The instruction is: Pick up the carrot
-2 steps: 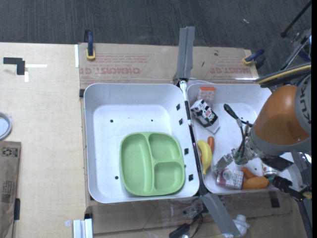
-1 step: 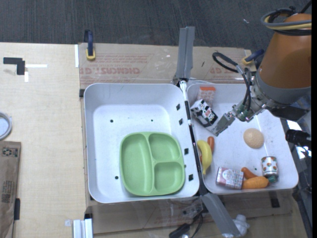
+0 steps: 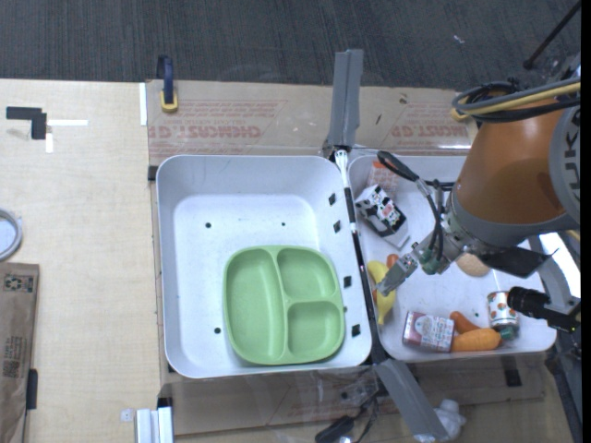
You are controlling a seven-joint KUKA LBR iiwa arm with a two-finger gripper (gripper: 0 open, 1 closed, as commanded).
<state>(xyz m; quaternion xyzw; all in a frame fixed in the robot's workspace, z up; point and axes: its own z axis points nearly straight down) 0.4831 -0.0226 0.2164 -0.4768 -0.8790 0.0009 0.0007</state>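
The carrot (image 3: 477,341) is orange and lies near the front edge of the right bin (image 3: 406,347), between a pink carton (image 3: 428,331) and a small can (image 3: 503,311). My gripper (image 3: 397,278) hangs low over the left part of that bin, above a yellow banana-shaped toy (image 3: 379,275). It is well to the left of the carrot and a little behind it, not touching it. A small reddish-orange bit shows right at the gripper tip; I cannot tell what it is. The grey and orange wrist covers the bin's right rear part.
The left bin (image 3: 180,247) holds a green divided plate (image 3: 284,304). A black-and-white object (image 3: 380,210) lies at the right bin's back left. A pale egg-like item (image 3: 474,266) sits beside the wrist. A black cable (image 3: 397,166) arcs over the right bin.
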